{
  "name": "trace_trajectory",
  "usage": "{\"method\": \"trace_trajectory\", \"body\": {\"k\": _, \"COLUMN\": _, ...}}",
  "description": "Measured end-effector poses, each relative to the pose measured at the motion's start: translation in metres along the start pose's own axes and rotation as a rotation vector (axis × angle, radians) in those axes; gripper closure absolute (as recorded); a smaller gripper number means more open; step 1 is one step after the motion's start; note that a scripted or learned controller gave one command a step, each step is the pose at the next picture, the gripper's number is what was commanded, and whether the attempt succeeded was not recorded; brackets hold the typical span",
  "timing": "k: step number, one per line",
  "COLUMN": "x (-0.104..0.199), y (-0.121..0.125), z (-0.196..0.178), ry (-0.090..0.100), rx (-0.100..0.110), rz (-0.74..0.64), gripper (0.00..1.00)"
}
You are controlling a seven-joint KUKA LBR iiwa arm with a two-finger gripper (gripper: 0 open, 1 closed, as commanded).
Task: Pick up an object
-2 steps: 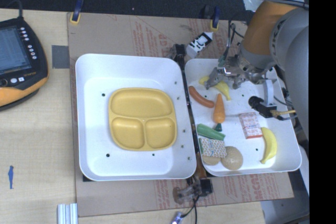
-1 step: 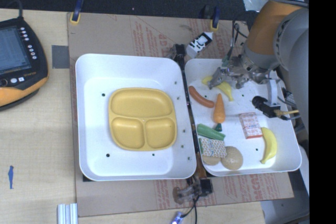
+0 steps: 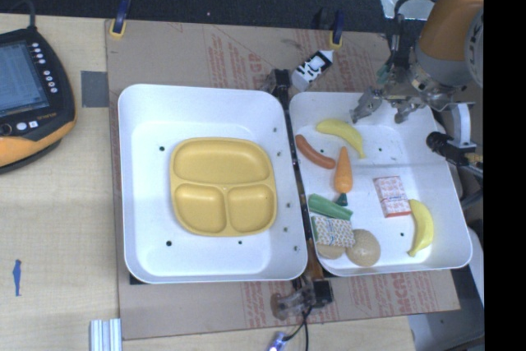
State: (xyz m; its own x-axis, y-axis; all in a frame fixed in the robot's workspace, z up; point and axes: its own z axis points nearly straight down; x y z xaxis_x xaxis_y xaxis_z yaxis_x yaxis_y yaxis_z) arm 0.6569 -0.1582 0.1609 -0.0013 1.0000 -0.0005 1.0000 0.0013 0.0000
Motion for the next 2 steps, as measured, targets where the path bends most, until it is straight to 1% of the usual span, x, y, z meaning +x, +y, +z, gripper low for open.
{"method": "trace_trajectory", "body": {"k": 1, "x": 0.0316, "y": -0.0949, "z": 0.0637, "ry": -0.001, "rx": -0.002, "rz": -0.003, "gripper": 0.0}}
{"method": "trace_trajectory", "body": {"k": 2, "x": 0.0303, "y": -0.0964, "z": 0.0554, "ry": -0.002, "rx": 0.005, "rz": -0.005, "gripper": 1.0}}
